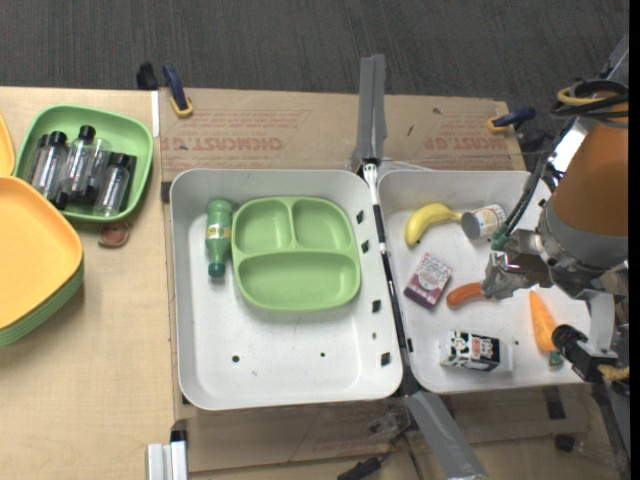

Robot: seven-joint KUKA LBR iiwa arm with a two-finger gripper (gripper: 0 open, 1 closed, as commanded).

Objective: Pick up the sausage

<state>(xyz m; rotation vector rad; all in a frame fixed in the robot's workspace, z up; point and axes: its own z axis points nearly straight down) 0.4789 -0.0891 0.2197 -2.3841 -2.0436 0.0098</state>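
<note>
**Gripper low over the sausage's right end in the right-hand bin**

The grey arm with its orange band [600, 173] comes in from the right edge of the frame, and its two-finger gripper [499, 280] sits low in the right white plastic bin [420, 373], at centre right of the picture. The small orange-red sausage [463, 294] lies on the bin floor just left of the gripper, its right end meeting the metal fingertips. From this slanted view the fingers merge into one dark grey shape, so how far apart they stand cannot be told, nor whether the sausage's end sits between them or merely against them.

Around the sausage: a small purple carton [428, 280] lies just to its left, a yellow banana [428, 220] above it toward the bin's upper left, and a white tin can on its side [484, 221] beside the banana's right tip. A black-and-white milk carton [476, 351] lies below the sausage, and an orange carrot [542, 321] lies to the lower right of the gripper.

In the left white bin [280, 368], a green divided plate [296, 252] sits in the upper half with a green bottle [218, 236] just beside its left edge
</note>
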